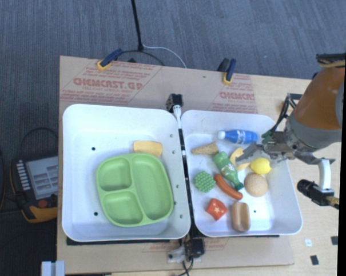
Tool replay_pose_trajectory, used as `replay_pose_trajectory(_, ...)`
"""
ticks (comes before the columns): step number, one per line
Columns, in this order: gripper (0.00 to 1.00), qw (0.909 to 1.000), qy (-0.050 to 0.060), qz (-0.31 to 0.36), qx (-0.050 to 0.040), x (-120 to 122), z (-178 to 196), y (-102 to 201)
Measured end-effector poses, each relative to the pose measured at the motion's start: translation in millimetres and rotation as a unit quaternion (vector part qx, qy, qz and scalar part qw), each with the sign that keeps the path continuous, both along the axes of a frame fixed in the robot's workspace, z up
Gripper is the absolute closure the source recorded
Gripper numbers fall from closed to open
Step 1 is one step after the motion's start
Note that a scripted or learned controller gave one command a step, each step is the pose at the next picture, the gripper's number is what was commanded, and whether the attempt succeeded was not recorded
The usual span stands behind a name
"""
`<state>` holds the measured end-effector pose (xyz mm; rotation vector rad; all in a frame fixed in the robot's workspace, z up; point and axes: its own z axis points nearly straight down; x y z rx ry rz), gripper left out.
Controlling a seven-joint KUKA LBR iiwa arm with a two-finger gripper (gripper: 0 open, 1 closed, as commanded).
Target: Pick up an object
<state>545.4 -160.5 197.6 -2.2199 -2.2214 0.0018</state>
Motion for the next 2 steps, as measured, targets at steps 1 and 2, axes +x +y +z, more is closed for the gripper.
replay_pose_trajectory(1,0.0,0.9995,-0.002,0.031,-0.0006,-33,-104,48)
replay_pose_trajectory(2,1.0,0.9995,-0.003,0.03,-0.0024,-32,-93,47)
